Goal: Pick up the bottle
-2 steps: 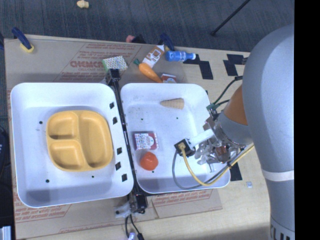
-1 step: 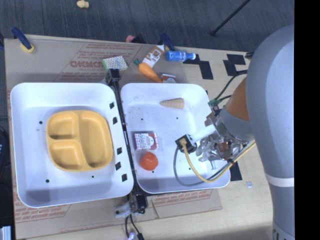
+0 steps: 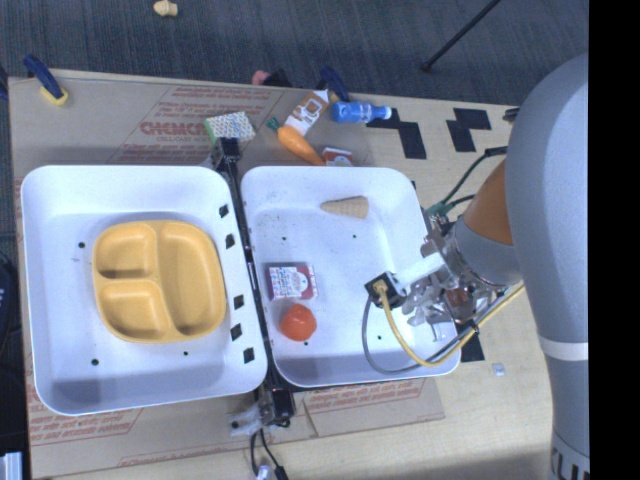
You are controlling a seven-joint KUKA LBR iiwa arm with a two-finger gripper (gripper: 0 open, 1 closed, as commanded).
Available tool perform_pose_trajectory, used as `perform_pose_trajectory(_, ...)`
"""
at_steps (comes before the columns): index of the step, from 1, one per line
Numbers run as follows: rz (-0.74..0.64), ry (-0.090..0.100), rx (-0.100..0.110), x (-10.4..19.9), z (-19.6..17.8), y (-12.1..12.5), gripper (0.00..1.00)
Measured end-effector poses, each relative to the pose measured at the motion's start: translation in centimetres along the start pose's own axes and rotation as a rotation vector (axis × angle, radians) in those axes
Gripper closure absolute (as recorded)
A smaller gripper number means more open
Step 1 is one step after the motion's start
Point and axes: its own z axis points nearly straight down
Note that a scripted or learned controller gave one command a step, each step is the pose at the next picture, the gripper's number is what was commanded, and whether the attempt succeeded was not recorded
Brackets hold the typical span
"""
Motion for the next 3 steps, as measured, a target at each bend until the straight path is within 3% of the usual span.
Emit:
perform_pose_trajectory(1,-0.029,0.001,-0.003,-0.5,0.1,2.5,1.00)
perform_pose_trajectory(2,-0.002,-0.001,0.000,0.4,-0.2,-1.8,1.00)
perform_pose_trajectory(3,-0.001,0.002,-0.002,0.4,-1.8,-1.7,1.00)
